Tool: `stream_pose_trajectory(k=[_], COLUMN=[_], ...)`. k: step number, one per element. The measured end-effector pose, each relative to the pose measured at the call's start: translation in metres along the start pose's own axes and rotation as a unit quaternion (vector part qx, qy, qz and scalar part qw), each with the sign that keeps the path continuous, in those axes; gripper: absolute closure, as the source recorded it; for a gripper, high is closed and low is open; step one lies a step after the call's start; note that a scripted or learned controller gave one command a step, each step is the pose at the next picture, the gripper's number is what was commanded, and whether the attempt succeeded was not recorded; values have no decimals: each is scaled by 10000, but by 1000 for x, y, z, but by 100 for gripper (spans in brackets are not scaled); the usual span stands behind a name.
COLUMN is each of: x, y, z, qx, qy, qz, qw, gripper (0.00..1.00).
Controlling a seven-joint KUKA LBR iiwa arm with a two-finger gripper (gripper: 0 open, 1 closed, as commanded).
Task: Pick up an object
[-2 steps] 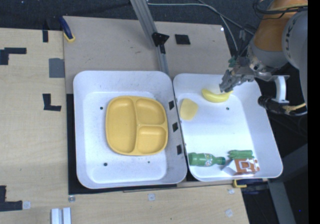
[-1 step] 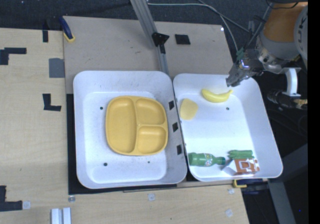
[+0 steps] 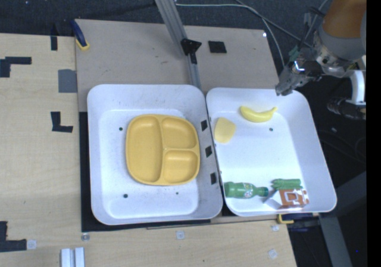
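2 white bins sit side by side on the desk [image 3: 137, 51], and places below are given from the right bin [image 3: 315, 158]. Just beside it, touching along its left edge, is the left bin [image 3: 95, 158], which carries a yellow tray [image 3: 162, 149] with 3 compartments.

At the right bin's far right corner, above the rim, hangs the arm [image 3: 345, 15] with its end effector [image 3: 284, 87]; at this size and angle I cannot tell whether it is released or clenched, and nothing shows in its grip.

Inside the right bin lie 4 things. A green bottle [image 3: 244, 189] lies on its side near the front wall. Next to it, in the front right corner, is an orange and white packet [image 3: 292, 196] with a green piece on top. A pale yellow disc [image 3: 224, 130] rests against the left wall. A banana [image 3: 258, 114] lies near the back wall, closest to the end effector.

The banana looks the likely pick. It is probably a light toy, stiff and somewhat slick, so a hold across its thick middle, square to the curve, should serve best. The bottle would tend to roll; the disc lies flat and offers little to pinch.
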State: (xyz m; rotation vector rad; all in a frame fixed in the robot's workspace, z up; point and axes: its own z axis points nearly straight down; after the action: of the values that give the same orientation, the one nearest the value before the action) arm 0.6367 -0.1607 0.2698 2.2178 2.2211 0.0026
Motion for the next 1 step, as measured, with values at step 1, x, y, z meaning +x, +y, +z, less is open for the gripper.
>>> stream_pose_trajectory(k=[1], x=[45], y=[-19], z=[-2], qx=[25], qy=[9], qz=[-13], qw=[10000], gripper=[100])
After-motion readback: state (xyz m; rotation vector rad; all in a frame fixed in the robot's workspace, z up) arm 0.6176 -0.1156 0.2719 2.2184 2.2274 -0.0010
